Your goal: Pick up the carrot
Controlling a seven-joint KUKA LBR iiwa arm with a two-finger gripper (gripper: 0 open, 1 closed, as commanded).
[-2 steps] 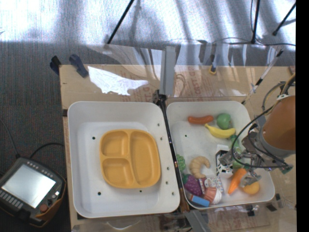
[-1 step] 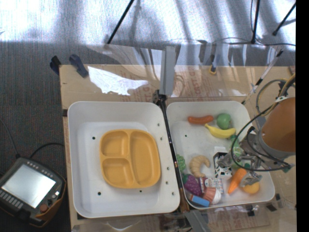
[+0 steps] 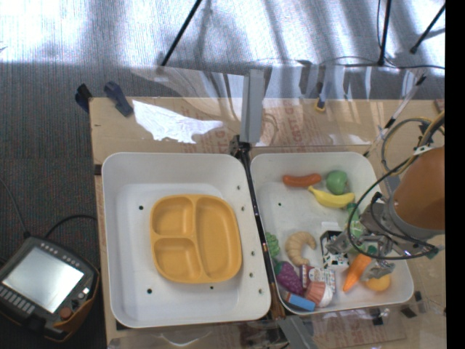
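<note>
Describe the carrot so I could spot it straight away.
Look in the right-hand white bin, at its near right corner under the robot's gripper. The carrot is a small orange cone lying slantwise, more pointed than the round orange piece beside it.

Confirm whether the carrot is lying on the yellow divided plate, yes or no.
No. The carrot lies in the right bin among the other toy food, while the yellow divided plate sits in the left bin.

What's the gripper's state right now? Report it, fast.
Gripper: low over the right bin, right at the carrot; whether it is open, closed or holding anything cannot be told from this view.
</note>
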